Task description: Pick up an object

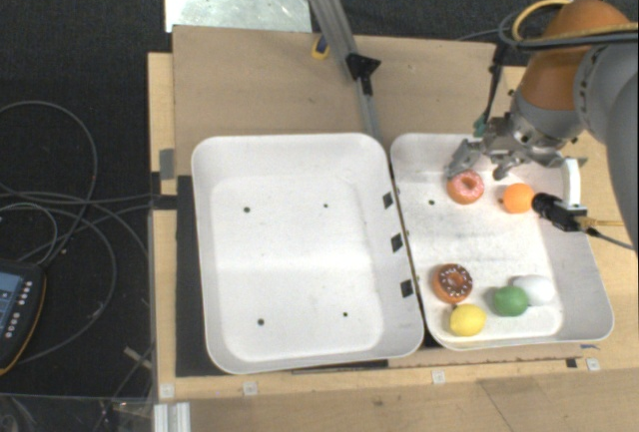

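Approach step: gripper [477,161] hangs over pink donut [465,188], upper part of right bin [579,320]; jaws look spread wide, though blurred, nothing between them. Next: descend square over donut, close. Orange ball [517,198] sits just beside

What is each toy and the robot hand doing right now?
gripper: low over the far end of the right bin, at the pink donut.
pink donut: lying flat, just below the gripper.
orange ball: resting beside the pink donut.
brown donut: lying flat, near end.
yellow ball: resting by the near rim.
green ball: touching the white ball.
white ball: resting.
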